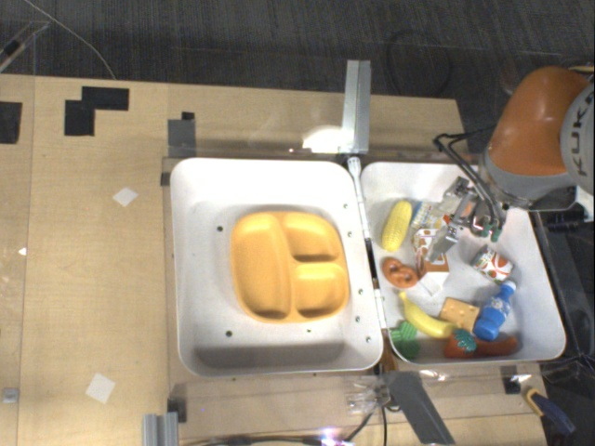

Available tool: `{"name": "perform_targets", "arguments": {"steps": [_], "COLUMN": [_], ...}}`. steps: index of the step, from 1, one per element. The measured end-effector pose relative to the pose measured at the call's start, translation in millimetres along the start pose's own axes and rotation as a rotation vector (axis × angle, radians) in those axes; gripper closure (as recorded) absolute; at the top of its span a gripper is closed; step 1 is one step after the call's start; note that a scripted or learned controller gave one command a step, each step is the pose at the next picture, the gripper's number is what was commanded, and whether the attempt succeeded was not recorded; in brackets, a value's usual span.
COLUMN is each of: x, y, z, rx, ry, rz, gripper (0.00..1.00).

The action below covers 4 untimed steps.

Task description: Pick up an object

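The arm [544, 128] reaches into the right bin [548, 277], and its gripper [453, 235] hangs low over the middle of the clutter there. Whether the pincer is apart or together cannot be told, since wires and the wrist blur into the toys beneath. Nothing is seen lifted clear of the bin, so the pick looks not yet done; the arm seems to be at the reach or descent stage.

The candidates all lie in the right bin: a corn cob [397, 225] near the left wall, a pretzel [401, 271] below it, a banana [423, 319], a wooden block [459, 312], a blue bottle [495, 309] and a small red-and-white can [492, 266]. The gripper sits nearest the small packet between the corn and the can.

The left bin [195, 277] bears a yellow tray [288, 266]. What is left, by this judgement: close on one item and raise it.
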State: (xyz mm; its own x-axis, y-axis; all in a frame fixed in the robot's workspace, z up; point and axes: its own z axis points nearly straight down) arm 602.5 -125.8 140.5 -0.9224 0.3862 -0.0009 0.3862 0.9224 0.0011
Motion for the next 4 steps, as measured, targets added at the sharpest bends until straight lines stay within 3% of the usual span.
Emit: {"name": "perform_targets", "arguments": {"steps": [1, 2, 3, 4], "x": [1, -35, -38, -25], "y": [44, 48, 61, 62], "z": [51, 52, 51, -51], "rx": [-0.006, -0.002, 0.000, -0.004], "ry": [-0.012, -0.011, 0.006, -0.016], "rz": [0.107, -0.225, 0.089, -0.075], "gripper": [0.00, 0.00, 0.00, 0.00]}}
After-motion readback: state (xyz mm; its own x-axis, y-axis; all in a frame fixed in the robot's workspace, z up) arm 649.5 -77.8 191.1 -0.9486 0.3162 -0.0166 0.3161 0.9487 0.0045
